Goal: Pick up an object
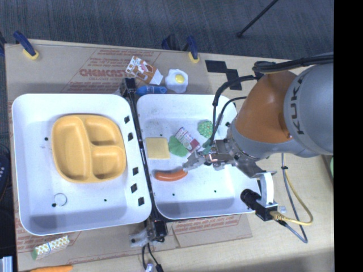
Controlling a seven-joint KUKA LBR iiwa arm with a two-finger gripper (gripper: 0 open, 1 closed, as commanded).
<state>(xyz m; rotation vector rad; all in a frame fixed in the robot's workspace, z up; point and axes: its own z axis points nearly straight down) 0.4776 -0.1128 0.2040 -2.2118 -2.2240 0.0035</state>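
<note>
**A:** Sausage, smooth, orange-red and rod-shaped, lies on the floor of the right bin just left of the gripper and slightly nearer the camera, apart from its tips. Whether those metal fingers are spread or closed I cannot tell.

**B:** And close by?

**A:** Just beyond the gripper, a small printed packet on a green leaf-shaped piece; a dotted green round thing sits farther back. Left of it lies a flat pale-yellow square, like a cheese slice.

**B:** Farther out?

**A:** Well left, the other white bin holds a glossy yellow divided tray with rounded corners. Both bins rest on printed brown cardboard over a pale bench. Behind them stand a printed carton, a blue item and a white-and-yellow cup shape; dark grey carpet lies beyond.
</note>
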